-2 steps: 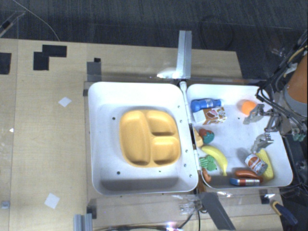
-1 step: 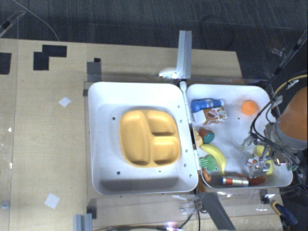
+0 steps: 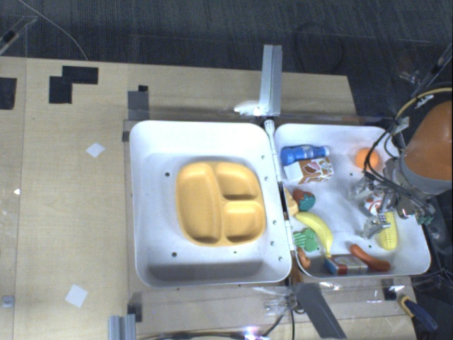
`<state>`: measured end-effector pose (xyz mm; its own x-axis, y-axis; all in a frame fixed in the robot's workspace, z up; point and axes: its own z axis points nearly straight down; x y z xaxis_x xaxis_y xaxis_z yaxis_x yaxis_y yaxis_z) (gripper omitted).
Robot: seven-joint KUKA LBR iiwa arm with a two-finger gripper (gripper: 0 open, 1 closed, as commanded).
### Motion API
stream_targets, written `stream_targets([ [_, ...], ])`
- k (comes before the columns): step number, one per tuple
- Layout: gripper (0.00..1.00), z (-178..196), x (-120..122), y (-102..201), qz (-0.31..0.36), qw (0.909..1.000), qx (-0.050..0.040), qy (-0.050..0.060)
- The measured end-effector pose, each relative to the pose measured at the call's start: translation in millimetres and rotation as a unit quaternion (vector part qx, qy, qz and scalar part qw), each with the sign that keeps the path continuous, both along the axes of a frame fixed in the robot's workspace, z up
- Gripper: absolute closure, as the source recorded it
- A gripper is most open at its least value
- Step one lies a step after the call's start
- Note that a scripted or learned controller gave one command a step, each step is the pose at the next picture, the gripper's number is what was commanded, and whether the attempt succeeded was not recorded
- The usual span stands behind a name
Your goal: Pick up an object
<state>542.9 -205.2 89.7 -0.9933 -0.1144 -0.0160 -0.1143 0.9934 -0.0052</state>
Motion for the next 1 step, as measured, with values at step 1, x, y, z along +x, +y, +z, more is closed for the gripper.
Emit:
stream_targets([
  [1, 0.00, -1.0, 59.8, 2.3, -0.153, 0.9882, 0.0031, 0.001],
])
